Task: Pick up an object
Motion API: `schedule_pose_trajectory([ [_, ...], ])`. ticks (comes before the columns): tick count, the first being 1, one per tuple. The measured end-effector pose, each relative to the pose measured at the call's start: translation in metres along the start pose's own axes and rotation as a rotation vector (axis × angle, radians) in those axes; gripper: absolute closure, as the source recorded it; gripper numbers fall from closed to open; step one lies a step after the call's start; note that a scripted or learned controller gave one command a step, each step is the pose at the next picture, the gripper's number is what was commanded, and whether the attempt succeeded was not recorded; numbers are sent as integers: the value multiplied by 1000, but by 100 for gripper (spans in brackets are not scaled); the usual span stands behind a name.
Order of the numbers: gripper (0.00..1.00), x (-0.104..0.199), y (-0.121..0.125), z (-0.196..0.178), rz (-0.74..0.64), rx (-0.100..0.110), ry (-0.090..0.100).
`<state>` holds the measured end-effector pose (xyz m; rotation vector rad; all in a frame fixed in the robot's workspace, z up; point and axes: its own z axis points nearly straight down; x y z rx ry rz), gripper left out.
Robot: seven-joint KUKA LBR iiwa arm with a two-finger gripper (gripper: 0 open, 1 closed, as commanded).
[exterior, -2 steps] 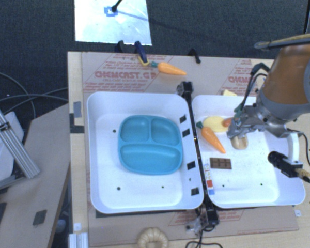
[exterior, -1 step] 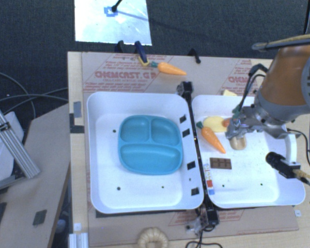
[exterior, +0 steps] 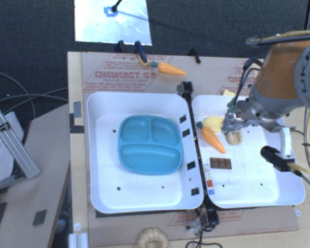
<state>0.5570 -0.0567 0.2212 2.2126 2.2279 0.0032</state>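
Observation:
The right bin [exterior: 279, 190] holds an orange carrot [exterior: 213, 139], a pale yellow piece [exterior: 213, 122] just behind it, a tan round piece [exterior: 234, 137] and a brown chocolate bar [exterior: 220, 163]. My gripper [exterior: 231, 127] hangs low over the bin, directly above the tan piece and right beside the yellow piece. The grey arm with its orange band [exterior: 284, 71] comes in from the right and covers the bin's far right part.
A blue divided plate [exterior: 147, 143] lies in the left bin [exterior: 103, 190]. A second carrot [exterior: 168, 68] rests on the board behind the bins. A black divider [exterior: 194, 149] runs between the bins. A beige ring [exterior: 154, 237] sits at the front edge.

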Motion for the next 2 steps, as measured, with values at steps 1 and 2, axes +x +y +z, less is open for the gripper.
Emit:
schedule_pose_trajectory([
  [1,100,-15,-13,-8,6,2,0],
  [2,100,-9,-7,8,3,3,0],
])
